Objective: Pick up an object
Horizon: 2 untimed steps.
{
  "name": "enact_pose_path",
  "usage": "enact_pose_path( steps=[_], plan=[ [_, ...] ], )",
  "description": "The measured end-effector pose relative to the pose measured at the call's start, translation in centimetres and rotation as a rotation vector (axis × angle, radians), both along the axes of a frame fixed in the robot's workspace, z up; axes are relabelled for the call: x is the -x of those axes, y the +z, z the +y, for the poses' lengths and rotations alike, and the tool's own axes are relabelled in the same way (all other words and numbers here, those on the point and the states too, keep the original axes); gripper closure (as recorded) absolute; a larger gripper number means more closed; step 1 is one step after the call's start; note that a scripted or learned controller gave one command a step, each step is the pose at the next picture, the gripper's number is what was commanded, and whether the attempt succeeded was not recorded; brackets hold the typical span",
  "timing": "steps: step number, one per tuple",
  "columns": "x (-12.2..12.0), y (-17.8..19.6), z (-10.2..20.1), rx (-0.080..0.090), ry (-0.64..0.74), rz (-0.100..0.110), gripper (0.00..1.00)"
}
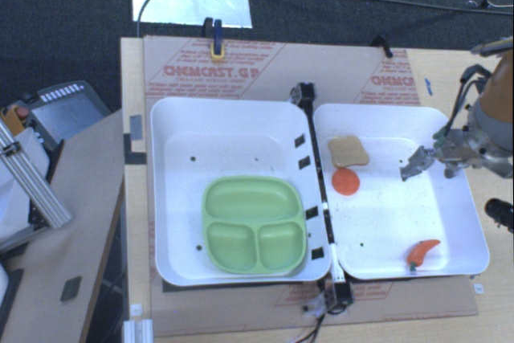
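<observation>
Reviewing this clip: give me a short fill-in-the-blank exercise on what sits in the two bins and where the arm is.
1. The green divided tray lies in the ____ bin as the camera sees it.
2. The tray has ____ compartments.
3. The tan slice touches a round ____ disc.
4. The gripper hangs over the ____ bin, apart from the orange carrot-like toy.

Missing words: left; three; orange; right

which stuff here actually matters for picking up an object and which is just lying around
For the job:
- gripper, over the right bin
- tan bread slice
- orange-red disc
- orange carrot

Lying about:
- green divided plate, in the left bin
- yellow clamp on the board
- grey pendant at the left
</observation>
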State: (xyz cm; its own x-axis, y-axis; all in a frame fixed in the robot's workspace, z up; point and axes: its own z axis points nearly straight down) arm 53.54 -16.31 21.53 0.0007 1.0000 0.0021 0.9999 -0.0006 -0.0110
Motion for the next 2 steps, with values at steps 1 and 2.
enact_pose_path(
  steps=[1, 2],
  plan=[
    [-0.3, 0.7, 0.1, 0.002, 0.004, -0.012, 0.00],
    [0.0, -5.2, 0.9, 0.001, 0.002, -0.009, 0.00]
  ],
)
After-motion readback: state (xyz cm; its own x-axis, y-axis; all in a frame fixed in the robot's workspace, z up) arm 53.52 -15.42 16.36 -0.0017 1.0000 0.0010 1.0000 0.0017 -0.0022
